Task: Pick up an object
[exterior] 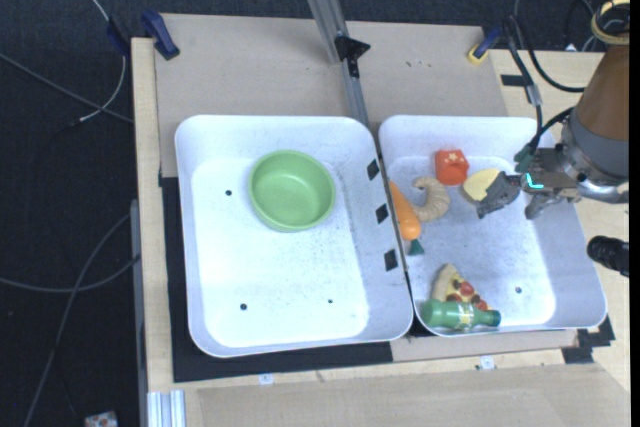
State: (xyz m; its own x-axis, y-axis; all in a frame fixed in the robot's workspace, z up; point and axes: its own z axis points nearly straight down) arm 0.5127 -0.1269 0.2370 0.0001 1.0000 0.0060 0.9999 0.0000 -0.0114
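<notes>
The arm [605, 130] is extended over the right bin's [560, 300] right edge, wrist angled inward. The gripper [520, 198] is positioned beside a yellow piece [481, 183] (jaws spread, nothing held).

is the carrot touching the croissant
Touching. The camera view shows the carrot lying against the croissant with no white bin floor between them.

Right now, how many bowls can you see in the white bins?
1. A green bowl sits in the left bin, toward its far side. The right bin holds toy foods, none a bowl; the gripper hovers over that bin and might hide something small.
</notes>
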